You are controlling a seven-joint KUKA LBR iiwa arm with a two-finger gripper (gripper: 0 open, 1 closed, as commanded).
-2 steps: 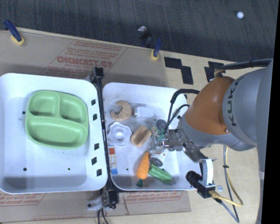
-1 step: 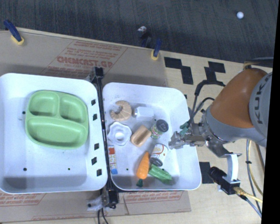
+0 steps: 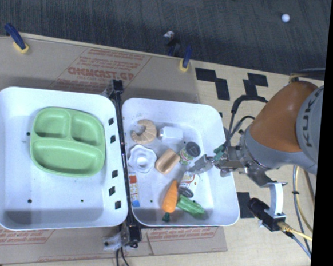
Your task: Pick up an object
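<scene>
Gripper, jaw state indeterminate, hangs at the right bin's three o'clock; crowded bottle and carrot risk a glancing miss.

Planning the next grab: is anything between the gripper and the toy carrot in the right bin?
Nothing bars the carrot from above. The gripper hangs up and right of it, with a small jar close beside the gripper and a green piece touching the carrot's right side.
</scene>
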